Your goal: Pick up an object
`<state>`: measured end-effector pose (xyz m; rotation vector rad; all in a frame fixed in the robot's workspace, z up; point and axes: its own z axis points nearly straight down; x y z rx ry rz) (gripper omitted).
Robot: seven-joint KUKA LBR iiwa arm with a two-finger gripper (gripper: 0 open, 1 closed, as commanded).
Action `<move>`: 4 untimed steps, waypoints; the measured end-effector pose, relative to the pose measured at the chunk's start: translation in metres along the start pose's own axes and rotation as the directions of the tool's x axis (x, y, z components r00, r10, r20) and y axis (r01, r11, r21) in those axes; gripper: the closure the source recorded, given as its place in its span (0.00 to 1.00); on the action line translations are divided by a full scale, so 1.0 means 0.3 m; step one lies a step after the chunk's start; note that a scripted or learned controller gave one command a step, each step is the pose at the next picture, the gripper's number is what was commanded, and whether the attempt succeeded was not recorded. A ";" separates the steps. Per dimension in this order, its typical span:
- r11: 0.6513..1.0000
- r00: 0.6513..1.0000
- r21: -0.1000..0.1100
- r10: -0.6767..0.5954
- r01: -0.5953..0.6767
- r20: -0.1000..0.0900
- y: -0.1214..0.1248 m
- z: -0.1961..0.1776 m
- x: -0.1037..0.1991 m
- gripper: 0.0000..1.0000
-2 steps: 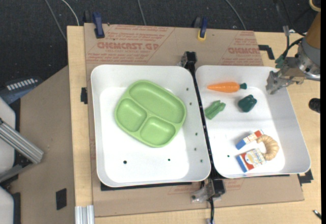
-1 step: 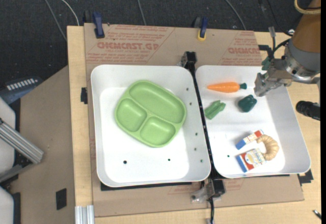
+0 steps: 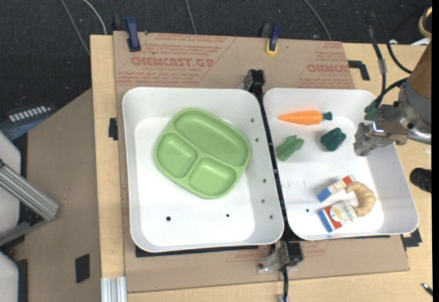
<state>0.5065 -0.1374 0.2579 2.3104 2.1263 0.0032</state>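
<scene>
Five small objects lie loose in the bin (image 3: 391, 222) beside the claw (image 3: 365, 141), within reach; whether it is spread I cannot tell.

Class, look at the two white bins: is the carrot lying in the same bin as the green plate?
No: the carrot lies in the right bin, while the green plate sits in the left bin.

"CHEMCAST GP" on brown board (image 3: 171, 60)
</scene>
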 end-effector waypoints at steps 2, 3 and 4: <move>0.996 0.996 0.004 -0.085 0.085 -0.001 0.074 -0.002 0.200 1.00; 0.996 0.996 0.000 -0.085 0.085 0.001 0.305 -0.025 0.238 1.00; 0.997 0.997 0.002 -0.083 0.083 0.000 0.301 -0.025 0.236 0.00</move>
